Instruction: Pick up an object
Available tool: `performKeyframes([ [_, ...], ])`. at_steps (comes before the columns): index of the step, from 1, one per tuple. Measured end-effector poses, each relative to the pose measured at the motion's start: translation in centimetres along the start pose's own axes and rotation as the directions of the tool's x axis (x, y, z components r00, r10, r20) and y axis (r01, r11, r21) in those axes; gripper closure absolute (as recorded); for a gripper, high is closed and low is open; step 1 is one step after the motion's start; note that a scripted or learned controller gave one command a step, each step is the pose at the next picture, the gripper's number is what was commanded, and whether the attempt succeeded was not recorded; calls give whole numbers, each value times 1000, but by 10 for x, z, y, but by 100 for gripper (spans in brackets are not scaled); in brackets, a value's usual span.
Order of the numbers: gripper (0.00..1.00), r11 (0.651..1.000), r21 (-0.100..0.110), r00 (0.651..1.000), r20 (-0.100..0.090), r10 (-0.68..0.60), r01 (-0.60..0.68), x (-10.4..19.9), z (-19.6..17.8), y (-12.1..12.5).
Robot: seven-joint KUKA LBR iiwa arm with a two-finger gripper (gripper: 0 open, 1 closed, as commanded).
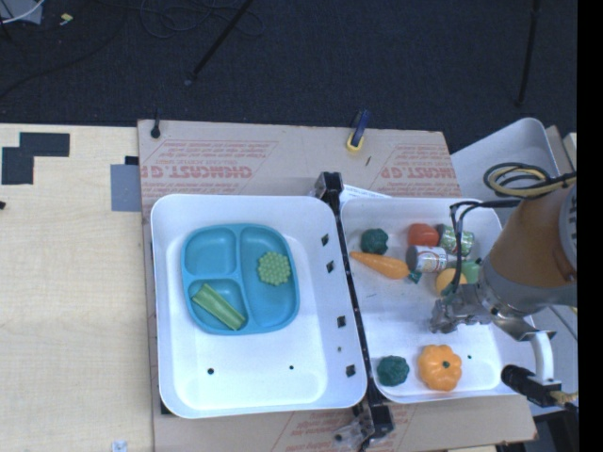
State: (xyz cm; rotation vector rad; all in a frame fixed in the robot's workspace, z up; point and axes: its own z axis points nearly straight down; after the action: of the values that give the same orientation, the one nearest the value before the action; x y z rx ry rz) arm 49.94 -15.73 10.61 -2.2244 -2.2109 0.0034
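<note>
Gripper [450, 316] hangs low in the right bin [490, 377], above our likeliest target, the orange pumpkin [439, 366], which sits by the near wall beside a green broccoli piece [393, 370]. We judge a descent here could land on bare floor short of the pumpkin. We cannot tell its opening; nothing visibly held.
</note>
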Motion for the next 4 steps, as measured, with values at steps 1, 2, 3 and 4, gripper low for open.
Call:
performKeyframes([
  [1, 100, 1000, -7, 1000, 2, -3, 3, 1, -58, -8],
  [2, 100, 1000, -7, 1000, 2, -6, 6, -2, -100, -6],
  [3, 100, 1000, -6, 1000, 2, -7, 7, -2, -122, -6],
  [4, 100, 1000, -3, 1000, 0, -11, 11, 45, -131, 13],
])
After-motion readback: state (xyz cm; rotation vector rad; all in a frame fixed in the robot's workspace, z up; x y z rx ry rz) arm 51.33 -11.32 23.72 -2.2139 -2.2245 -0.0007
